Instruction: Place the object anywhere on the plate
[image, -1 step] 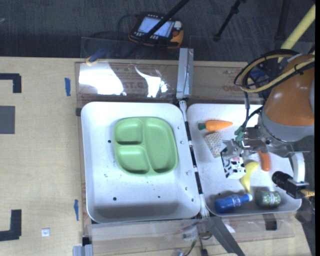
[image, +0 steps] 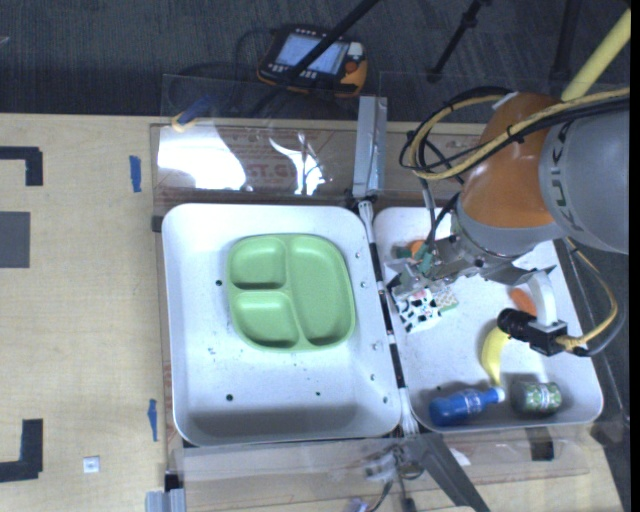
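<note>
A green divided plate (image: 291, 290) lies in the left white bin (image: 200, 380). My gripper (image: 428, 265) hangs low over the left side of the right bin (image: 585, 385), close to the wall between the bins. Just below it in the view lies a small black-and-white patterned object (image: 421, 308); contact between the two cannot be made out. The grey arm with its orange band (image: 510, 190) comes in from the upper right and hides the bin's far part.
In the right bin lie a yellow banana (image: 492, 352), a blue bottle (image: 463, 403), a green can (image: 537, 397) and an orange piece (image: 523, 297). A black cable end (image: 525, 328) with yellow hose hangs over the banana. A metal divider (image: 380, 290) separates the bins.
</note>
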